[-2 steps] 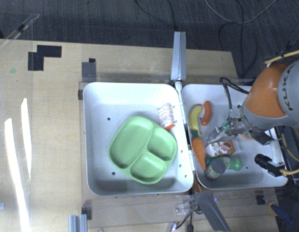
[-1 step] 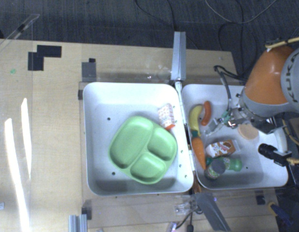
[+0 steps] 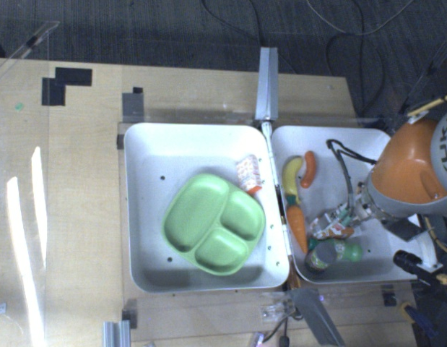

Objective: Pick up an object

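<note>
Arm (image 3: 414, 168) reaches in from the right edge of the bench (image 3: 71, 215), orange band over the right bin (image 3: 367, 139). End effector (image 3: 339, 223) sits low in that bin, down among a small clutter of items (image 3: 331, 226) near the bin's front half; can't tell whether it is released or clenched, too jumbled and small to read.

Right bin contents: carrot (image 3: 297, 228) lying along the left wall, yellow banana (image 3: 290, 176) and a red sausage-shaped piece (image 3: 307, 169) side by side toward the back-left corner, a green item (image 3: 347, 252) and a dark round one (image 3: 318, 259) near the front wall, just beside the clutter.

Left bin (image 3: 147, 194): green divided plate (image 3: 214, 223) tilted across the middle, a small white and red packet (image 3: 248, 173) by the right wall, touching the plate's back edge.

Cables (image 3: 339, 9) trail on the dark floor behind the bench.
</note>
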You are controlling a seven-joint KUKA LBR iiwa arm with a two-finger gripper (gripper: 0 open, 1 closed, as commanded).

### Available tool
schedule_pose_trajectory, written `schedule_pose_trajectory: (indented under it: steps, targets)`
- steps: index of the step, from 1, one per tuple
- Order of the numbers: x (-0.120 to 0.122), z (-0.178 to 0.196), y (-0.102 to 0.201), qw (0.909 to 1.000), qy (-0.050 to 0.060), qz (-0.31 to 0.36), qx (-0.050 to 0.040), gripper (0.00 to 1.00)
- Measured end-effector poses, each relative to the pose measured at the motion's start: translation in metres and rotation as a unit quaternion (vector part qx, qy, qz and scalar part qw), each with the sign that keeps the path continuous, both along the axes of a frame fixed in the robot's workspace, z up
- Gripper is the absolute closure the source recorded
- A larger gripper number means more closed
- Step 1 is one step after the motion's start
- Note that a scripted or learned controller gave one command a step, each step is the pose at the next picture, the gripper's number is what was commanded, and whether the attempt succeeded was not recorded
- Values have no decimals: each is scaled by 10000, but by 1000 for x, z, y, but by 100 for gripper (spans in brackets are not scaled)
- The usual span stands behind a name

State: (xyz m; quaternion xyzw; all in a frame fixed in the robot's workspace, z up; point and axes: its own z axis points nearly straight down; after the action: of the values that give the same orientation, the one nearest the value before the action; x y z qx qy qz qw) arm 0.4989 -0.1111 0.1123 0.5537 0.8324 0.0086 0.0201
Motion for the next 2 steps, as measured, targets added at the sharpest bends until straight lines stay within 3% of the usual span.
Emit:
schedule_pose_trajectory:
  steps: [1, 2]
  targets:
    - [4, 15, 1, 10000, -73, 12, -10, 100]
    - [3, 13, 1, 10000, -54, 11, -8, 0]
